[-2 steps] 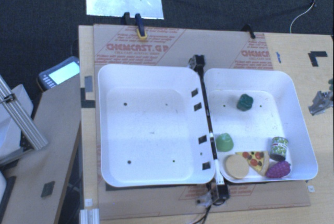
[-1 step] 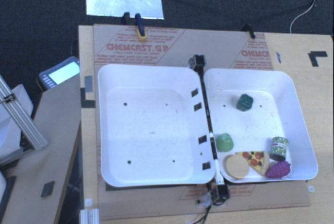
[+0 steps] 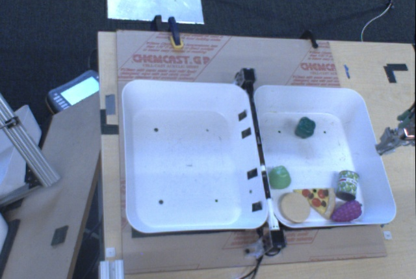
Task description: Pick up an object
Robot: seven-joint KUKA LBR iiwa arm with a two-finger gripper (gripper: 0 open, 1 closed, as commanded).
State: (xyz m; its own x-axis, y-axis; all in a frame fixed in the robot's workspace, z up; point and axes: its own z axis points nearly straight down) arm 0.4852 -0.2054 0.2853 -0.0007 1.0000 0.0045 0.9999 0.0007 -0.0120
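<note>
2 white bins sit side by side on the bench [image 3: 364,53]. The left bin [image 3: 140,99] shows a bare floor with a few small dark dots. The right bin [image 3: 364,108] holds 6 things. A dark green piece [image 3: 305,127] lies alone in the upper middle, well apart from the rest. A light green piece [image 3: 279,176] sits near the left wall, just beside the divider between the bins. Along the bottom edge, a tan disc [image 3: 294,207] touches a pizza slice [image 3: 316,199], and a purple grape bunch [image 3: 346,211] lies just beside the slice at the lower right corner. A small can [image 3: 348,184] with a green label stands upright just above the grapes.

The gripper [image 3: 394,139] is at the far right edge of the view, outside the right bin's rim and above the bench, apart from every object. It is small and partly cut off, so I cannot tell how it is set, and nothing is seen in it.
</note>
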